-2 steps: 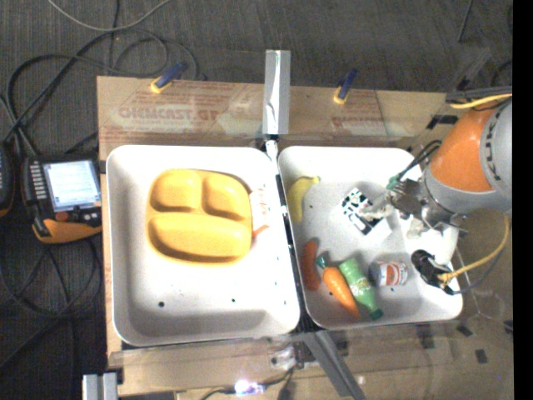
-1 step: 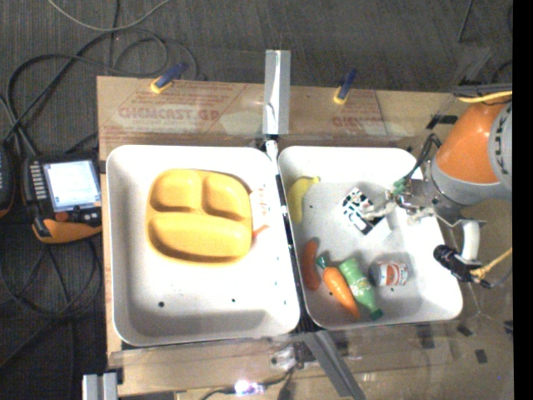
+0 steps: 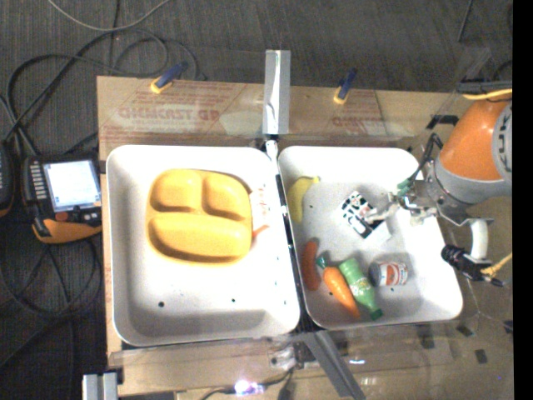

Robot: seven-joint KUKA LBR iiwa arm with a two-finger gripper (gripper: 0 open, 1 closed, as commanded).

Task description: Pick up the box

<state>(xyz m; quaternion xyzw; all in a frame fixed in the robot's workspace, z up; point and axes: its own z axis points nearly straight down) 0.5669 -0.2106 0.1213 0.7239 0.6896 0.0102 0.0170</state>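
The tool (image 3: 391, 204) sits at the box's (image 3: 360, 213) right edge, low in the right bin (image 3: 433, 307); whether it is apart, together or clamped on the box I cannot tell. The box lies tilted just left of the tool, touching or nearly so. A grip on one corner could let it pivot and slip. The can (image 3: 390, 273) and bottle (image 3: 360, 287) lie below the tool, the banana (image 3: 298, 197) beyond the box; a nudged box may slide toward the banana

White bins (image 3: 133, 307); yellow tray (image 3: 200, 215); black-and-white patterned box (image 3: 360, 213); orange carrot (image 3: 337, 284); green bottle (image 3: 360, 287); yellow banana (image 3: 298, 195); orange-banded grey arm (image 3: 475, 161)
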